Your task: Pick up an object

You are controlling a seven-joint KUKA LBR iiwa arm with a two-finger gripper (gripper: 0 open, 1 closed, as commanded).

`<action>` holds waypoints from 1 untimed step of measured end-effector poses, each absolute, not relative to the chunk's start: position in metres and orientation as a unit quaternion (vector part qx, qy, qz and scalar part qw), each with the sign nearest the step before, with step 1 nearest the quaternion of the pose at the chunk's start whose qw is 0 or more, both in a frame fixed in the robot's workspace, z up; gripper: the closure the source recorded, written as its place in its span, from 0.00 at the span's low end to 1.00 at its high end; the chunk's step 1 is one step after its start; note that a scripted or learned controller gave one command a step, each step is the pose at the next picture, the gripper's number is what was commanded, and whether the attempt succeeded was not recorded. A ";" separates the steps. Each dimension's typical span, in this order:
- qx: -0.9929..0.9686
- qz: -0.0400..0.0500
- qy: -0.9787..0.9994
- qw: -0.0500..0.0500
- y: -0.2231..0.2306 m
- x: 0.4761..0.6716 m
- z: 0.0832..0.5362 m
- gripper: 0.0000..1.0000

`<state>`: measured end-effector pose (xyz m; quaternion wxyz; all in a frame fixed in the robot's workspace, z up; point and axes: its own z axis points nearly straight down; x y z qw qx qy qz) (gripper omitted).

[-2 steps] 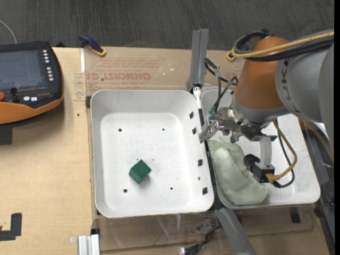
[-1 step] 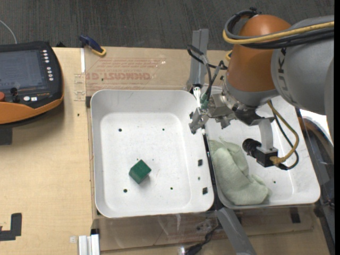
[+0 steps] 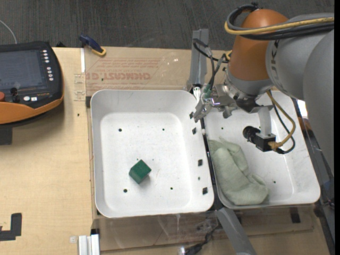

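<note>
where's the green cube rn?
The green cube lies in the left bin, toward its lower middle in the camera view, alone on the bin floor. It is well apart from the pale cloth in the right bin.

- My arm [image 3: 297,41] comes in from the right, its grey bulk across the upper right corner.
- I see the orange band [image 3: 257,41] above the wrist, facing the camera, looped by cables.
- The gripper [image 3: 204,102] hangs below it, pointing down-left; I can't make out its state.
</note>
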<state>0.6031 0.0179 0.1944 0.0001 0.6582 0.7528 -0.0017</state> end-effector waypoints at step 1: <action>0.659 -0.002 0.752 0.001 0.016 0.604 0.203 1.00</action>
